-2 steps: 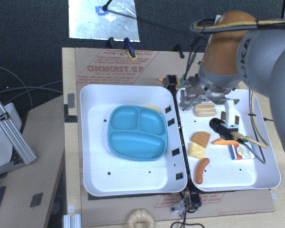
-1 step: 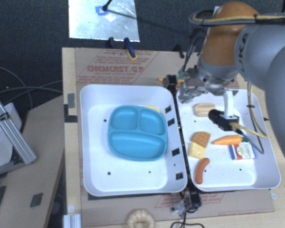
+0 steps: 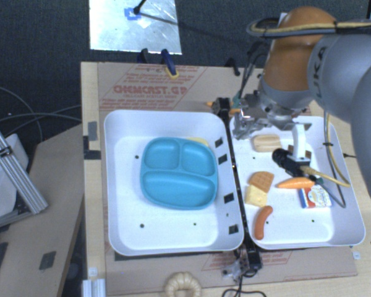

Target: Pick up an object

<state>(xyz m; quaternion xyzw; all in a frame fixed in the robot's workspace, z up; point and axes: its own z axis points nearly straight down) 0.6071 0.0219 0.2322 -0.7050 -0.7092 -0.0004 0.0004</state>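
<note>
Claw (image 3: 243, 127) near bun (image 3: 266, 143) (right bin (image 3: 297, 224))

Tray (image 3: 176, 172) in left bin (image 3: 127, 228). Right bin (image 3: 297, 228): bun (image 3: 266, 142) at back, carrot (image 3: 295, 182) and cheese (image 3: 255, 195) mid, sausage (image 3: 263, 221) in front.

In the right bin (image 3: 352, 228) lay a tan bun (image 3: 266, 142), a toast slice (image 3: 261, 180) touching a yellow cheese wedge (image 3: 255, 196), an orange sausage (image 3: 263, 220), a carrot (image 3: 295, 182) and a small packet (image 3: 314, 197).

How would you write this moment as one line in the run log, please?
gripper: at right bin, far-left corner | nearest: tan bread piece | grasp: unconfirmed | left bin: blue tray
</note>
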